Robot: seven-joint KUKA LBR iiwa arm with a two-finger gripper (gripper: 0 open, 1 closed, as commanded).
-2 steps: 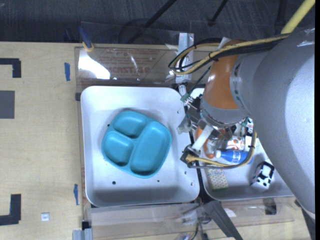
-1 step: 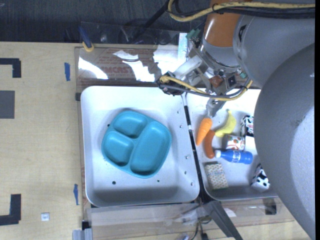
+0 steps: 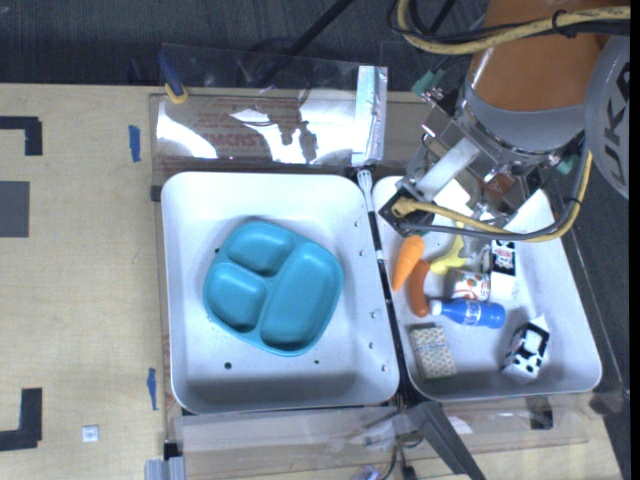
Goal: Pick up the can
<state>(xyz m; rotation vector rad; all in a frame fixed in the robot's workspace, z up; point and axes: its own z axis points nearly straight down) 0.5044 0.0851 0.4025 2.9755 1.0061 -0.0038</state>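
Note:
The can [image 3: 469, 288], small with a red and white label, lies near the middle of the right bin [image 3: 575, 308]. It is wedged between an orange carrot [image 3: 409, 266] on its left and a blue bottle [image 3: 478, 314] just in front. My gripper [image 3: 487, 211] hangs over the far part of the right bin, above and behind the can, under the grey and orange wrist. Nothing shows between it and the can, and the wrist hides part of the bin's back.
A blue divided plate [image 3: 272, 285] fills the left bin [image 3: 190, 218]. The right bin also holds a yellow toy [image 3: 452, 253], a white box with black print [image 3: 503, 259], a black-and-white cow figure [image 3: 526, 351] and a woven square [image 3: 432, 351].

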